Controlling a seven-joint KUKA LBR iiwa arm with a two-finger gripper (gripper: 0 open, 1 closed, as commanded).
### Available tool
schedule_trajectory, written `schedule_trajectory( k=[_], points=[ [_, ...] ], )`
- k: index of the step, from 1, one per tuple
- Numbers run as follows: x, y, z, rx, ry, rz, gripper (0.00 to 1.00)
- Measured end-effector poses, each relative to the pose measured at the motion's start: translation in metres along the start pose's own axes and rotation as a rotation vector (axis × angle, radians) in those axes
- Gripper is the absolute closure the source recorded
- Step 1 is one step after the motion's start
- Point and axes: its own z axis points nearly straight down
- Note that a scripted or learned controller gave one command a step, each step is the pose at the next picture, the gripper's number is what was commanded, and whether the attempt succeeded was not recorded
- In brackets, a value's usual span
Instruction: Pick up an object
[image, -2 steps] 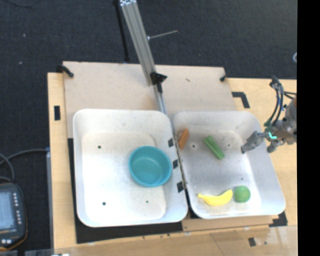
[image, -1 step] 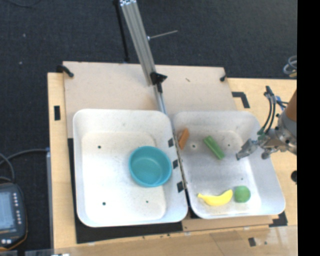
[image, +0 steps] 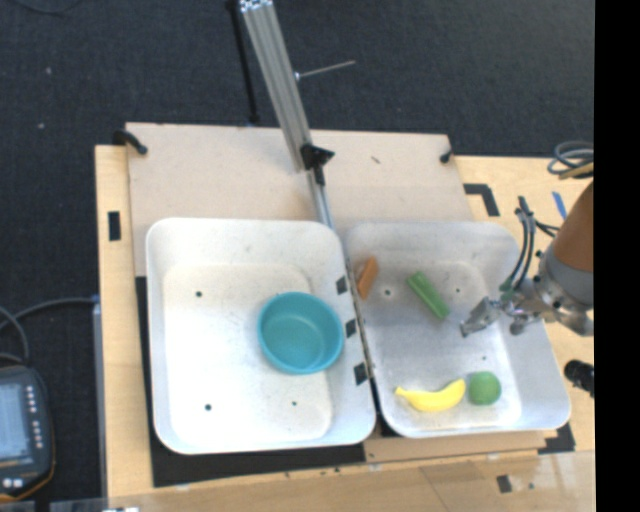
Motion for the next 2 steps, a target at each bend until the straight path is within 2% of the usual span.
schedule_trajectory(
  k=[1, 2],
  points=[
    [-0.001, 0.001, 0.049, -0.005, -0.002, 0.0, 0.0],
    [-0.002, 0.002, 0.036, -0.01, -0.002, 0.004, 1.0]
  ],
)
